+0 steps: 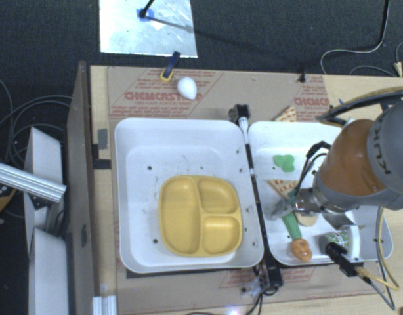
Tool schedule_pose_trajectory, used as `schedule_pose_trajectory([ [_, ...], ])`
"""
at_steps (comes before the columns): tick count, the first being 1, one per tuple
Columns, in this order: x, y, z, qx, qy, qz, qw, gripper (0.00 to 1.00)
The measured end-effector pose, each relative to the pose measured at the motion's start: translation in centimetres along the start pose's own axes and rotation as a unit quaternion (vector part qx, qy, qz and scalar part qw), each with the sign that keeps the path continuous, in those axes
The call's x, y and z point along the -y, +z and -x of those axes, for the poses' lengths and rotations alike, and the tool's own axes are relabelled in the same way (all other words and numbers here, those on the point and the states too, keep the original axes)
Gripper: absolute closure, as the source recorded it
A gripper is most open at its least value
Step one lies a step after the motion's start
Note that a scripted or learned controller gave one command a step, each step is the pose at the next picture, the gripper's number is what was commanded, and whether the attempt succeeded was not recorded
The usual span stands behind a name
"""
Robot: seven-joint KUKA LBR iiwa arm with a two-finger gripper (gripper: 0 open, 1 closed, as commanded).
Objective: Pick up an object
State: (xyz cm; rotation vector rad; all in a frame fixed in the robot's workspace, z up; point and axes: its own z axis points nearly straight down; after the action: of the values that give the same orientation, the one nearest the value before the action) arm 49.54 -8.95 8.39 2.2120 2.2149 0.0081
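Overhead, I see the arm point(359, 163) reaching in from the right, its orange band above the wrist, bent down over the right bin point(267, 136). The gripper point(295, 205) hangs low near that bin's middle; I cannot tell how it is set. Just beside it lie a green cylinder point(291, 226) and, nearer, an orange object point(300, 249); a green piece point(284, 162) lies farther back. The left bin point(132, 176) holds a yellow compartment tray point(200, 214). On the table point(208, 90), beyond the bins, rests a white egg-shaped object point(186, 87).
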Motion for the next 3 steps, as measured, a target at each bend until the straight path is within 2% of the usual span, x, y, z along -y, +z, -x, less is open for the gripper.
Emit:
schedule_pose_trajectory([
  [1,-0.5,-1.7,0.0,0.000,-0.001,0.005,1.0000,1.00],
  [2,-0.5,-5.1,5.2,-0.001,0.001,-0.004,1.0000,1.00],
  [3,-0.5,-5.0,4.9,-0.002,0.000,-0.005,1.0000,0.00],
])
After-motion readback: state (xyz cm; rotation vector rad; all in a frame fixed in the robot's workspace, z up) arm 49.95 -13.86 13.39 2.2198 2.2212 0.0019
